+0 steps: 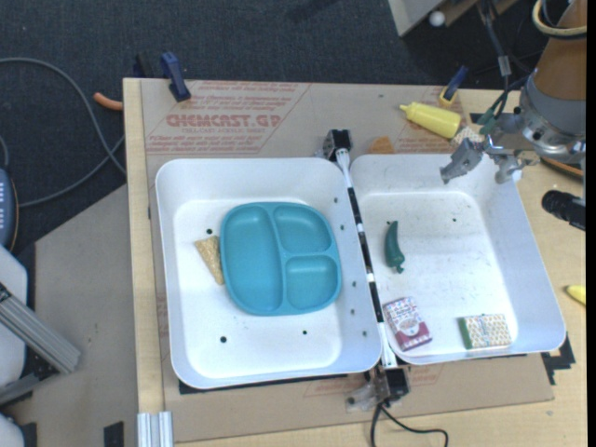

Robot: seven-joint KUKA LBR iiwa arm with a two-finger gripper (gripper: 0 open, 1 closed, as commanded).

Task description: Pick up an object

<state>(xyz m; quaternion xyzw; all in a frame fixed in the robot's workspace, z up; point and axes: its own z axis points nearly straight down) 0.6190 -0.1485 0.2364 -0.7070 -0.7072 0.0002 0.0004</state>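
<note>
My gripper (483, 166) hangs over the far edge of the right bin (521, 250), open, with nothing between its fingers. Below it in that bin lie a dark green pepper-shaped piece (394, 247), a small red and white packet (406, 323) near the front left corner, and a green patterned packet (485, 330) at the front. The left bin (186, 343) holds a teal divided plate (279, 256) with a tan textured piece (210, 257) partly tucked under its left rim.
A yellow object (431, 117) lies on the bench behind the right bin, close to the gripper. A black clip (337, 142) sits at the far end of the seam between the bins. Cables trail across the dark floor at the left.
</note>
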